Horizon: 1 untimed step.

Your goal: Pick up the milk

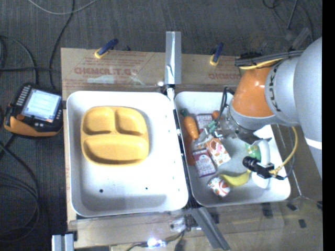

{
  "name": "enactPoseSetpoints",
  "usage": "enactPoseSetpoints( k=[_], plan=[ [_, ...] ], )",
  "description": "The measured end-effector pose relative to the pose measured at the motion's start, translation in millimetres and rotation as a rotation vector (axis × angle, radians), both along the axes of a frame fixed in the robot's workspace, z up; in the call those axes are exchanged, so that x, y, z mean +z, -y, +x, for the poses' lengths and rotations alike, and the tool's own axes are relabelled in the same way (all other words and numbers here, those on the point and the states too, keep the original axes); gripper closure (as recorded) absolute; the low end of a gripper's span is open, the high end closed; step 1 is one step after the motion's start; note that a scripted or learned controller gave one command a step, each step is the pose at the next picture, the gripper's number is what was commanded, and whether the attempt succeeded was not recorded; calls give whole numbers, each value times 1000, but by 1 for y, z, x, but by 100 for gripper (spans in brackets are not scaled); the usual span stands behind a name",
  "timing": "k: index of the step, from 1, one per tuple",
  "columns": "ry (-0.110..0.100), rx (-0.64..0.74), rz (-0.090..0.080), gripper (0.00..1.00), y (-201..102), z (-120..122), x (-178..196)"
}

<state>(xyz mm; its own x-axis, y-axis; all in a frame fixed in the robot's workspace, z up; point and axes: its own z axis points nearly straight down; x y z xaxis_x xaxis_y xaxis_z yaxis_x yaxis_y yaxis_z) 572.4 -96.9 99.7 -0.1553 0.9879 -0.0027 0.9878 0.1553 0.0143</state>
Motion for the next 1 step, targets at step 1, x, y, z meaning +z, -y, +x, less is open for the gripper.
enactPoseSetpoints(
  k=[1],
  plan=[
    [-16,-89,-2,100,-29,44,106]
  ],
)
